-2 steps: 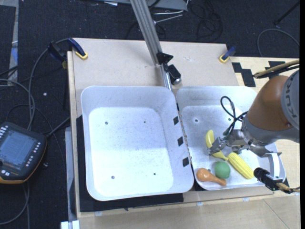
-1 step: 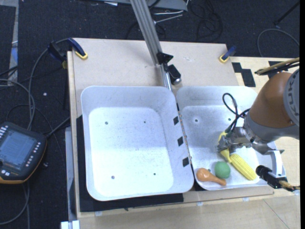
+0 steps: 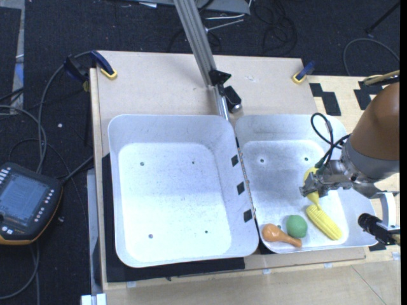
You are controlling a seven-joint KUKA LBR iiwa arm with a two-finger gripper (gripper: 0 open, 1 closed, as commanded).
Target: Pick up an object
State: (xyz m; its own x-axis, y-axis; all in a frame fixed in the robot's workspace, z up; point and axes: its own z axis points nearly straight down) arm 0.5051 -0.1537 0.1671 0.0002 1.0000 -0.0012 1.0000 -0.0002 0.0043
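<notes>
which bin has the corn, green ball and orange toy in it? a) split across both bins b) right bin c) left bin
b, since the corn, green ball and orange toy all lie along the near edge of the right bin, just below the pincer.

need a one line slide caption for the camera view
End effector low in the right bin above a yellow corn cob, with a green ball and orange gourd nearby.

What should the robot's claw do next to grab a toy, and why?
Probably drop a little lower: the claw hovers in the right white bin just above the yellow plastic corn cob, with something yellow beside it, so that looks like the nearest target.
</notes>
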